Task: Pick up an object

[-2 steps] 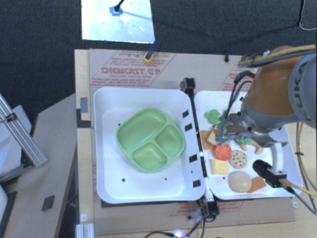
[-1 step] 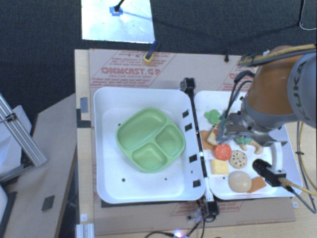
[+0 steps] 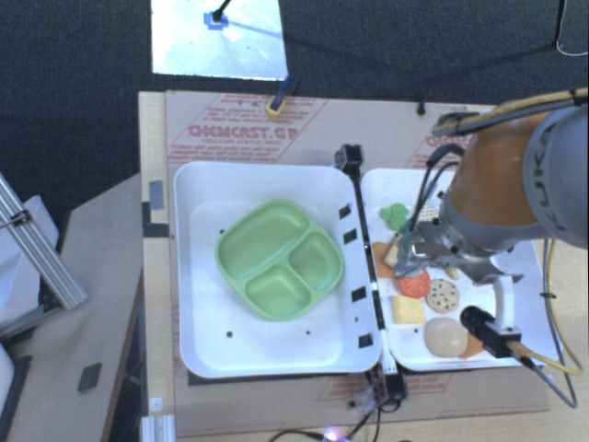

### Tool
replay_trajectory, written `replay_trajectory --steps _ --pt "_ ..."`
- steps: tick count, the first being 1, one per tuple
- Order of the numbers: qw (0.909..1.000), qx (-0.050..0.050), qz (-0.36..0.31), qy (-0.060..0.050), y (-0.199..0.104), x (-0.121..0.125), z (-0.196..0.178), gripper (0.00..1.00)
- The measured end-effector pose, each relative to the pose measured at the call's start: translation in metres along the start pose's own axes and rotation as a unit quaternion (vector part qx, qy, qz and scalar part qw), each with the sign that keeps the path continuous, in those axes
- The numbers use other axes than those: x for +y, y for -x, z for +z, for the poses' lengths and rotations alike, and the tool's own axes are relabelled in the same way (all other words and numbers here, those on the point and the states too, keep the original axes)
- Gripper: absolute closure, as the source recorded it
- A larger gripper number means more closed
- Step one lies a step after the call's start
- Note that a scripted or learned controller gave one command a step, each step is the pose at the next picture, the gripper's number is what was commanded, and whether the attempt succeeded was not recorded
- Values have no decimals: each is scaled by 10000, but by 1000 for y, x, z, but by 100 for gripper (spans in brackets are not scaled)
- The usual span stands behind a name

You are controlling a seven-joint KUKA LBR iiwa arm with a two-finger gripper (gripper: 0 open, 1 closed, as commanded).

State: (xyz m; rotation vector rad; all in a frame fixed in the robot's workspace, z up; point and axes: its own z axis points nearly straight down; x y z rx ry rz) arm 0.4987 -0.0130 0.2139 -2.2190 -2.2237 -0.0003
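The right white bin [image 3: 375, 187] holds several toy foods: a green leafy piece [image 3: 396, 215], a red round piece [image 3: 414, 284], a brown spotted cookie [image 3: 443, 295], a yellow square slice [image 3: 409, 310], a beige bun [image 3: 446, 337] and an orange piece [image 3: 384, 259] by the left wall. My gripper [image 3: 409, 254] reaches down into this bin from the right. It sits low among the foods, just above the red piece and beside the orange one. The grey and orange arm [image 3: 502, 182] hides the bin's back right part.
The left white bin [image 3: 198, 339] holds a light green divided plate [image 3: 280, 259]. A black clip-lined divider [image 3: 363, 265] separates the two bins. A black fitting with a cable [image 3: 490, 331] lies over the right bin's front right corner.
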Motion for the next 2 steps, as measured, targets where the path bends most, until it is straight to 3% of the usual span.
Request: replay_trajectory --steps 2 --pt "10000 2 -20 16 -5 6 -20 100"
